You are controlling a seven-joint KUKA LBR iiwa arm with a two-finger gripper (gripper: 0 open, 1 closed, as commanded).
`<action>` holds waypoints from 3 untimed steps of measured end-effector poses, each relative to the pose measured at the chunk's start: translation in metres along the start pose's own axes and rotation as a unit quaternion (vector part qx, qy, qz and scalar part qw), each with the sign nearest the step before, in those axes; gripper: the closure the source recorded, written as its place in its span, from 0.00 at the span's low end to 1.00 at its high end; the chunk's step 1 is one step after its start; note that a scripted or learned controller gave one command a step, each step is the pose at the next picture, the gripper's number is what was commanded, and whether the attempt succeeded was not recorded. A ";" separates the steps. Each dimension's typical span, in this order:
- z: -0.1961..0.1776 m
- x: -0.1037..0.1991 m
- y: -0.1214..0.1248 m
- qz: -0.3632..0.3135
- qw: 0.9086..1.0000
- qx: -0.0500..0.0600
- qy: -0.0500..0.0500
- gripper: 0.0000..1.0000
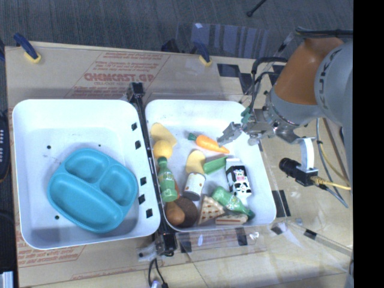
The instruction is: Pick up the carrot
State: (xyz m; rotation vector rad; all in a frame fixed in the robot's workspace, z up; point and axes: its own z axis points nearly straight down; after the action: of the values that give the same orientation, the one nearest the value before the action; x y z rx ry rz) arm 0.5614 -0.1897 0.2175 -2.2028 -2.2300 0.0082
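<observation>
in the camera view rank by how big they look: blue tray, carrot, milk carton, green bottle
1. blue tray, by far the largest
2. green bottle
3. milk carton and carrot: too alike to rank, the carton blockier, the carrot slimmer

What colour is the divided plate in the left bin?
Light blue; the divided plate shows clearly in the camera view.

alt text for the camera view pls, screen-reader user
The gripper hovers at the right bin's right side, just right of the orange carrot, which lies in that bin among other toy foods. The left bin holds a blue divided plate.
</observation>
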 end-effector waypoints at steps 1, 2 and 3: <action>0.125 -0.005 0.020 0.085 0.996 -0.002 0.000 0.00; 0.116 -0.004 0.019 0.081 0.997 0.001 0.001 1.00; 0.124 0.053 0.024 0.366 0.931 0.000 0.002 1.00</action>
State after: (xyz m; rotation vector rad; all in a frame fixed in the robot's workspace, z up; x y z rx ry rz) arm 0.5835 -0.1364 0.0936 -2.8653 -1.2701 0.0063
